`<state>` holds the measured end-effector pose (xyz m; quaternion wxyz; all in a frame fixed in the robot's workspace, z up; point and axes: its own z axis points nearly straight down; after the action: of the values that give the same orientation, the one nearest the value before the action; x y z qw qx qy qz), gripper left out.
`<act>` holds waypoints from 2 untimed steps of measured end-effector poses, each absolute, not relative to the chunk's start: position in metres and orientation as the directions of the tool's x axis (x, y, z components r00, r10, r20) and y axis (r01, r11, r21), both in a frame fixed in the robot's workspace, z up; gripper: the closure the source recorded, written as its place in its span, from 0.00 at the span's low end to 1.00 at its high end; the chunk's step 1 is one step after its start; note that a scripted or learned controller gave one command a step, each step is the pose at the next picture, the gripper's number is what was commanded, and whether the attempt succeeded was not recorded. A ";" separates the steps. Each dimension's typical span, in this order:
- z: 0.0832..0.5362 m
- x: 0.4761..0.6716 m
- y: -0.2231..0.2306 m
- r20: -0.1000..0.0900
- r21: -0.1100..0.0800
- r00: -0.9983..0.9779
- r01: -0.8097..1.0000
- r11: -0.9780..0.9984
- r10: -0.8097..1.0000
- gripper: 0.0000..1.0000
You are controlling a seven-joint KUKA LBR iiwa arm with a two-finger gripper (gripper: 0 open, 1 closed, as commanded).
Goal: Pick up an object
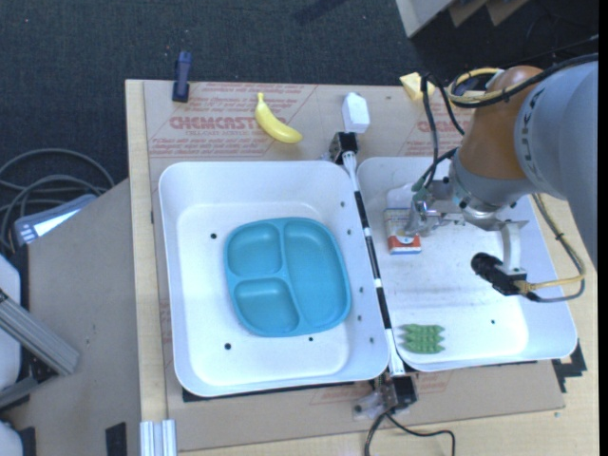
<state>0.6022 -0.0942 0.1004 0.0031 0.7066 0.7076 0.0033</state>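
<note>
Two white bins (pixel 180 283) top the table; the arm's fingers (pixel 410 224), state unclear, hover over a small box (pixel 406 244). An off-centre descent could nudge it away.

From my station I see the grey arm with its orange band (pixel 494 141) reaching in from the right over the right shallow white bin (pixel 541 335). Its gripper (pixel 410 218) sits low at a small red-and-white box (pixel 405 244) near that bin's left wall. A green bumpy pod-like object (pixel 422 338) lies near the same bin's front edge. The left white bin (pixel 190 198) holds a turquoise divided plastic plate (pixel 285 275). On the counter (pixel 152 141) behind the bins rests a yellow toy banana (pixel 275 123).
</note>
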 end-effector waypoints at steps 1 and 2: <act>0.185 0.547 -0.073 0.000 0.001 0.000 1.000 0.000 1.000 1.00; 0.185 0.547 -0.073 0.000 0.000 0.000 1.000 0.000 1.000 0.00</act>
<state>0.5467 -0.0728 0.1845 -0.0002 0.7070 0.7072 0.0000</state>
